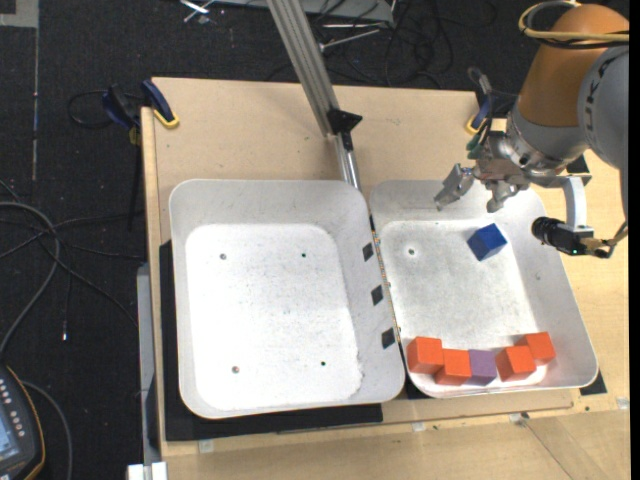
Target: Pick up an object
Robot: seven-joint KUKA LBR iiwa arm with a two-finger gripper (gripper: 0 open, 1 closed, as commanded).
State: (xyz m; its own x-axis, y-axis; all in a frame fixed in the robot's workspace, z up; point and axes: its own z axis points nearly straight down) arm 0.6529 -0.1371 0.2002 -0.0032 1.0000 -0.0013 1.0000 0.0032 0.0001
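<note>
Blue cube [487, 241] lies in the right white plastic bin [560, 298], just below the two-finger gripper [473, 195], whose jaws hang spread wide, holding nothing.

Dark speckled carpet floor [70, 58], loose black cables [40, 238] trailing across it, tan wooden bench top [250, 133] (clamps at its back corners), slanted aluminium pole [300, 48]

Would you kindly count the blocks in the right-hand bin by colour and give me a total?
Orange blocks: 4
Purple block: 1
Blue block: 1
Total: 6, all in the right bin; the blue one lies apart, nearest the gripper.
</note>
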